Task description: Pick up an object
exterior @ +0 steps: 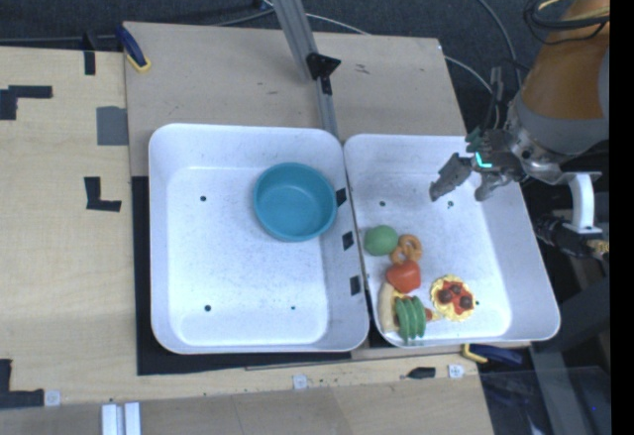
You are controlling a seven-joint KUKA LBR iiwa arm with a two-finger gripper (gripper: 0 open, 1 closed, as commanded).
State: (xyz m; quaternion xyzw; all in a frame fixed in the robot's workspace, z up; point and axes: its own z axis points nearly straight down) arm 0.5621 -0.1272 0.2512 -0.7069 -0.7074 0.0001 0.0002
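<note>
My gripper [464,182] hangs over the upper right part of the right bin [515,255], its two dark fingers spread apart with nothing between them. Below and to its left, at the bin's front left, lies a cluster of toy food: a green round piece [379,241], a small pretzel-like ring [407,248], a red tomato [403,276], a green pepper [410,316] over a yellow banana [386,304], and a little pizza slice [454,296]. The gripper is well apart from all of them.
A blue bowl [294,201] sits in the left bin [198,255] near its upper right. A slanted metal pole [292,12] runs down to the seam between the bins. Cables trail behind the arm at the right.
</note>
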